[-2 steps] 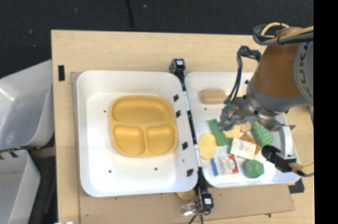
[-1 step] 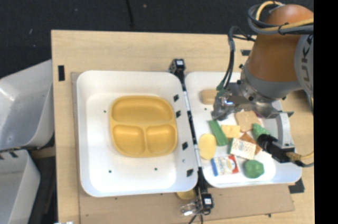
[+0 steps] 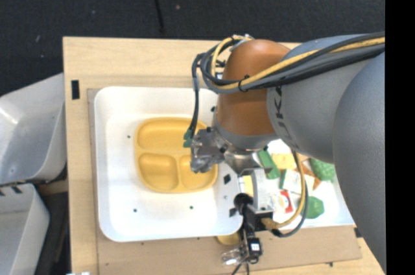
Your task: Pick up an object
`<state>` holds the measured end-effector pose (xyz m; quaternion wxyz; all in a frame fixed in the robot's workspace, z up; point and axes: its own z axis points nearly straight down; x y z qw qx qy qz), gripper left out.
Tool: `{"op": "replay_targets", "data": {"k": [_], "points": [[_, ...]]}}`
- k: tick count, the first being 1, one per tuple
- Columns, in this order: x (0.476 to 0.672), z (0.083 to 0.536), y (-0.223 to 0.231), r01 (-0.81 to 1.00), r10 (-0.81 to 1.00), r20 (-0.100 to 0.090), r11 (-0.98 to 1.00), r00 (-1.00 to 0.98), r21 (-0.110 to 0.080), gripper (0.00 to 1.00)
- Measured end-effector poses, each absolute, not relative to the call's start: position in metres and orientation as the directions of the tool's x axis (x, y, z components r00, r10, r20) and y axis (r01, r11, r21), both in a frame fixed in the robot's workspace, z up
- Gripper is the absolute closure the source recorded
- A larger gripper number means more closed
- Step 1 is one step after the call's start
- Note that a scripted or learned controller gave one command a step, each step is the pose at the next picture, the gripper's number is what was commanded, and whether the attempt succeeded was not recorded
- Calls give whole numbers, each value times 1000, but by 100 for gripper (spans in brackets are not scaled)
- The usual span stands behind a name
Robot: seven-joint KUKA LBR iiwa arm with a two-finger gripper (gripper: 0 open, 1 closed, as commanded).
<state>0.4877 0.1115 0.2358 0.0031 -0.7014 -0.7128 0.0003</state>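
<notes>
One yellow divided tray [image 3: 162,154] lies in one white bin [image 3: 117,202]; several green pieces [image 3: 314,207] sit beside.

Even overhead light, soft focus, faint shadows, dark surround.

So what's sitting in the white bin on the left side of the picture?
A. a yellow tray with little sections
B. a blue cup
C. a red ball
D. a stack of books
A. A yellow tray split into compartments lies in the white bin, under the arm's wrist.
</notes>
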Motion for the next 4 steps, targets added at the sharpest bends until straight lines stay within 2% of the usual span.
{"op": "replay_targets", "data": {"k": [1,2,3,4], "points": [[490,305,206,1000,1000,4,12,-12,6,100],[491,312,199,1000,1000,-2,12,-12,-1,100],[533,561,182,1000,1000,5,5,-5,19,100],[559,529,102,1000,1000,-3,-7,7,0,100]]}}
